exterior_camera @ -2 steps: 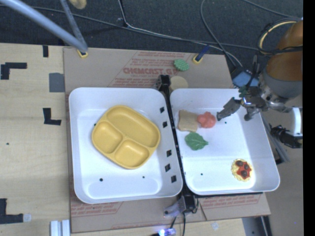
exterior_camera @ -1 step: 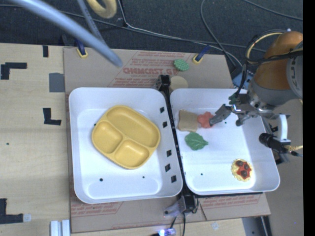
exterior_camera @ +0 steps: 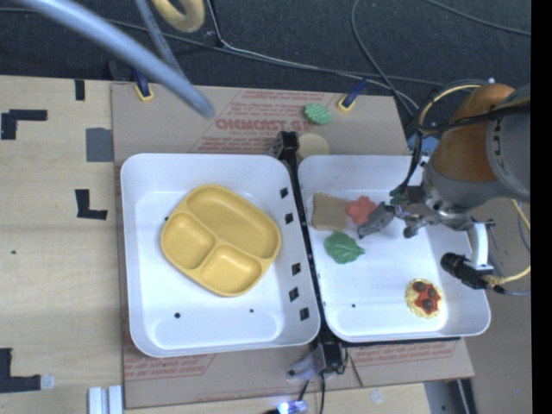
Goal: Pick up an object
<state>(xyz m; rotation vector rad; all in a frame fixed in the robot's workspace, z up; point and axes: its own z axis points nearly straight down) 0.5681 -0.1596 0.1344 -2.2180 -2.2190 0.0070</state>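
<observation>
The red piece (exterior_camera: 361,208), small and coral-coloured, lies in the right bin (exterior_camera: 448,322) toward its 10 o'clock corner, touching the tan slab (exterior_camera: 329,211) at its 9 o'clock side, with the green leaf (exterior_camera: 343,248) just beside it at 7 o'clock. The gripper (exterior_camera: 376,223) sits just beside the red piece at its 4 o'clock, dark fingers low over the bin floor; whether they are spread or pressed together I cannot tell, and nothing shows between them. The arm (exterior_camera: 470,158) overhangs the bin's 3 o'clock rim. Bare white floor lies across the bin's middle and toward 6 o'clock; a small tart (exterior_camera: 423,298) sits near the 5 o'clock corner. The divider wall between bins stands close at 9 o'clock of the slab. The left bin (exterior_camera: 142,179) holds a yellow divided tray (exterior_camera: 221,239), well apart
</observation>
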